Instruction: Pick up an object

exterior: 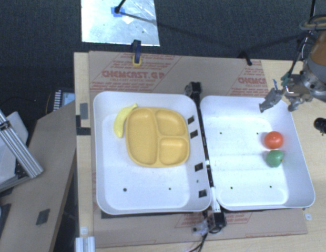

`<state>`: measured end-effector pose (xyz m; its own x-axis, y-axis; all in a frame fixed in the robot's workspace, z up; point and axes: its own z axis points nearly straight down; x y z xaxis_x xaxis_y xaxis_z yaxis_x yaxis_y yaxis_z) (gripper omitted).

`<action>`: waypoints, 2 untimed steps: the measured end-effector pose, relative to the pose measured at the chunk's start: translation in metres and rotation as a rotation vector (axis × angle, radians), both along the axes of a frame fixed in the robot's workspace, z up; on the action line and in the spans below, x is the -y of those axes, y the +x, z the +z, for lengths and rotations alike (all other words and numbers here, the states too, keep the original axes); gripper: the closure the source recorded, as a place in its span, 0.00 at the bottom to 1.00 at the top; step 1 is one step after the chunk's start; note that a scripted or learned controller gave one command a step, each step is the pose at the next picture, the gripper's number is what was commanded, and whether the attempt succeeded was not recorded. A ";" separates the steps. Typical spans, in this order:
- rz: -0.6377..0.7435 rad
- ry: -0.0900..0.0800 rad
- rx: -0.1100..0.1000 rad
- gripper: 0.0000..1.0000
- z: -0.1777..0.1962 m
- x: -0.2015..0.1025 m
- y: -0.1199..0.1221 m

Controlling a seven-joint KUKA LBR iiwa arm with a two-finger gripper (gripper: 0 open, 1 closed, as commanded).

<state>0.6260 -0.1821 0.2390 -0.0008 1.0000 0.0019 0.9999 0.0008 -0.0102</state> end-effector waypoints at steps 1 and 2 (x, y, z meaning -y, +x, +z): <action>0.003 -0.003 0.012 0.00 0.008 -0.001 0.002; 0.000 -0.002 0.008 0.00 -0.046 -0.003 -0.007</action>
